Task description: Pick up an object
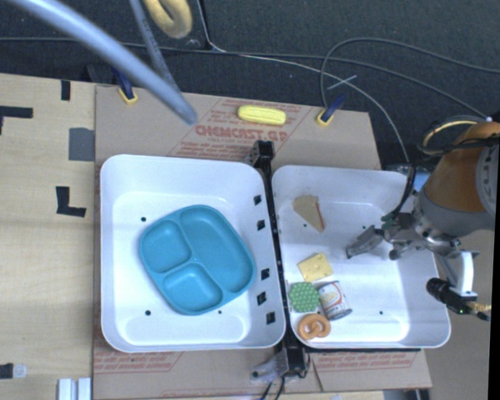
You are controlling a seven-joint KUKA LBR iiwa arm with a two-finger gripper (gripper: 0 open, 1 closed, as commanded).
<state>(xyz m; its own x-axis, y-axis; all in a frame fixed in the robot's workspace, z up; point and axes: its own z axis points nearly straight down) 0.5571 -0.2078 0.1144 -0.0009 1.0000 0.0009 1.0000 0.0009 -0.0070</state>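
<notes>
Grey tool (363,245) hangs over the right bin (410,329); its finger spread I cannot tell.

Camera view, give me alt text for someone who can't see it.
A grey robot arm's gripper hovers over the right white bin, near a tan wedge, yellow cheese slice, green waffle, small can and pretzel. The left bin holds a blue divided plate; a corn cob lies beyond.
</notes>
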